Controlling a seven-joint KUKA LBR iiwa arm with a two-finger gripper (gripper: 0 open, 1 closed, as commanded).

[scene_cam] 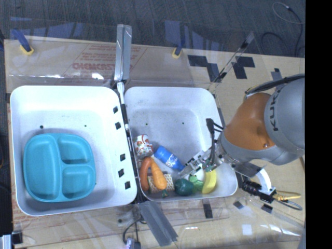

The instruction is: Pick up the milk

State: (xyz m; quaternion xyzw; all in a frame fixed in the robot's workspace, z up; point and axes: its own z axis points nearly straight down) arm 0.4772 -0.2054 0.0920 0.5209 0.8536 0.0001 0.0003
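A small red-and-white carton [143,146], which I take for the milk, stands near the left wall of the right bin [171,100]. My gripper [200,163] hangs low over the front right part of that bin, just above a yellow banana [209,181] and a green item [184,186]. It is well to the right of the carton, with a blue bottle [168,158] lying between them. Nothing shows held in the gripper.
An orange carrot [145,173] and a small patterned item [158,181] lie at the right bin's front left. The left bin [62,102] holds a turquoise divided tray [58,166]. The arm's orange band [249,126] overhangs the right bin's right edge.
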